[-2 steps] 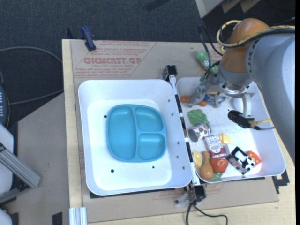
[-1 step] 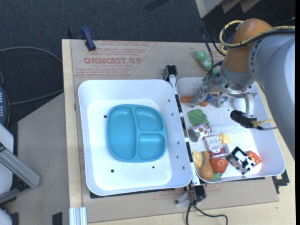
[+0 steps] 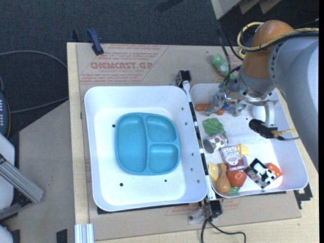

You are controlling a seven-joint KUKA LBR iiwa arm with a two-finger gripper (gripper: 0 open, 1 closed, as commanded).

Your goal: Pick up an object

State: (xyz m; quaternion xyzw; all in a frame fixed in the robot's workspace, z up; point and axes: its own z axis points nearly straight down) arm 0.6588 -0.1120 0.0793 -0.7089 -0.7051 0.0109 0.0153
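Overhead slanted view of the bench. We see two shallow white bins side by side: the left bin carries a light-blue plastic divided tray, and the right bin holds a scatter of small toy items. The grey arm with the orange band reaches in from the right and is bent down over the far end of the right bin, where its metal two-finger gripper sits low among the items.

The relation that matters here: a small orange carrot-like piece lies just beside the gripper on its bin-divider side, its long axis running roughly across the bin, and a green leafy toy lies just nearer the camera than the gripper. We judge these two the nearest candidates. The remaining items, among them a red-and-white packet, a red tomato-like toy, a yellow pear-like toy and a black-and-white block, cluster well apart toward the near end.

Whether the gripper is spread or closed we cannot tell, and we see nothing clearly held. We judge the pick not yet made.
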